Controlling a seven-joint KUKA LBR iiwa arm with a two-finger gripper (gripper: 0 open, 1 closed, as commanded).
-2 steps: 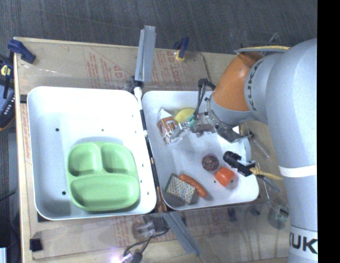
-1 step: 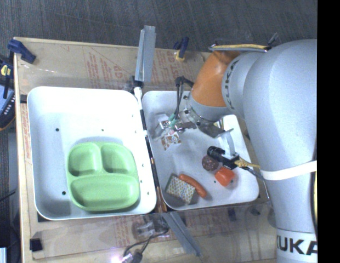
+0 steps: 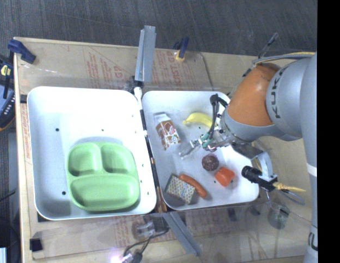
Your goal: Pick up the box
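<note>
White-walled right bin (image 3: 236,100) holds the box (image 3: 166,132) lying untouched at its far-left, with the gripper (image 3: 198,145) poised just right of it, grasping nothing, so the pickup remains undone.

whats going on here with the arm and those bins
A grey arm reaches in from the right over the right bin, its gripper low near the middle. It sits just right of the box, among a banana, a dark round item, a red piece, a sausage and a patterned packet. The box lies on the bin floor, not between the fingers. The left bin holds a green tray.
</note>
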